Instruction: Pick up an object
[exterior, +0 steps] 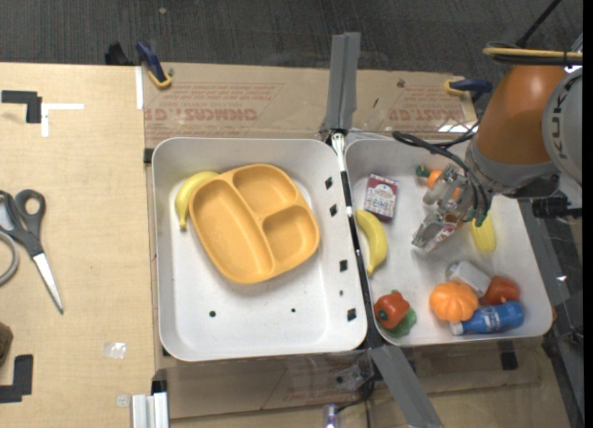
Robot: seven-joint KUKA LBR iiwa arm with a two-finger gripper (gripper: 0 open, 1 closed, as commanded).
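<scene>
My gripper (431, 234) hangs over the middle of the right bin (413, 274), pointing down and left, with bare bin floor under its tip. Left of it lie a banana (373, 239) and a small red box (380, 197). A yellow lemon-like piece (483, 234) sits just to its right, partly behind the wrist. Along the front of the bin are a red pepper (392, 311), an orange pumpkin (453, 302), a blue bottle (491, 319) and a red round piece (501, 289). A small orange item (432, 175) lies behind the gripper.
The left bin (250, 317) holds a yellow divided plate (255, 222) with a second banana (188, 195) tucked at its back left. Scissors (32, 241) lie on the wooden bench far left. The arm's orange band (523, 120) looms over the right bin's back corner.
</scene>
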